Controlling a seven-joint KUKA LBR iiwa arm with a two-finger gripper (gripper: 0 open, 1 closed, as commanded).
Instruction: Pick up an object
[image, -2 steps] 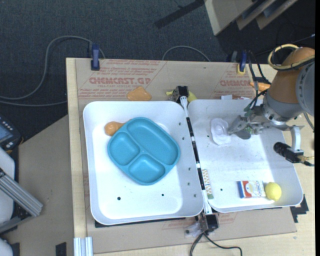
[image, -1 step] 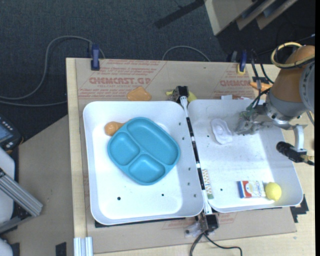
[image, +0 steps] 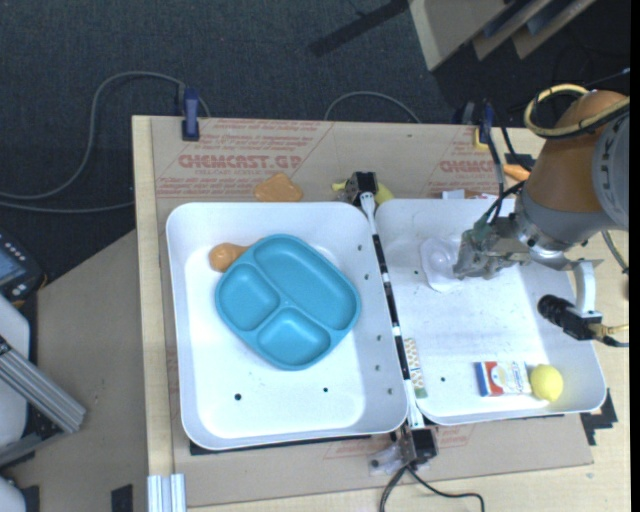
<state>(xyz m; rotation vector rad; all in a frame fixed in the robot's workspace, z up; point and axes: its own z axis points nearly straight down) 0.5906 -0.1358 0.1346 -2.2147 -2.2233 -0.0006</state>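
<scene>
Arm: grey iiwa arm (image: 575, 190) with an orange band, entered from the right and reached over the far part of the right bin (image: 450, 395)
Gripper: gripper (image: 478, 258) sat low over the right bin's floor, pointing toward the divider between the bins
Gripper state: cannot tell how far it was spread; the tip was small and dark against the arm, and nothing could be confirmed in its grasp
Clear object: pale translucent item (image: 438, 265) lay just beside the gripper, on the side toward the left bin; whether the two touched could not be determined
Box: small red, white and blue carton (image: 500, 378) lay flat in the right bin, well apart from the gripper, on the near side
Lemon: yellow round fruit (image: 546, 383) lay just beside the carton, farther from the divider, also well apart from the gripper
Left bin: left bin (image: 200, 400) lay across the divider from the gripper
Blue tray: three-compartment blue tray (image: 287, 300) rested in the left bin, well apart from the gripper
Orange item: small orange object (image: 224, 257) lay at the tray's far left edge, partly hidden by it
</scene>
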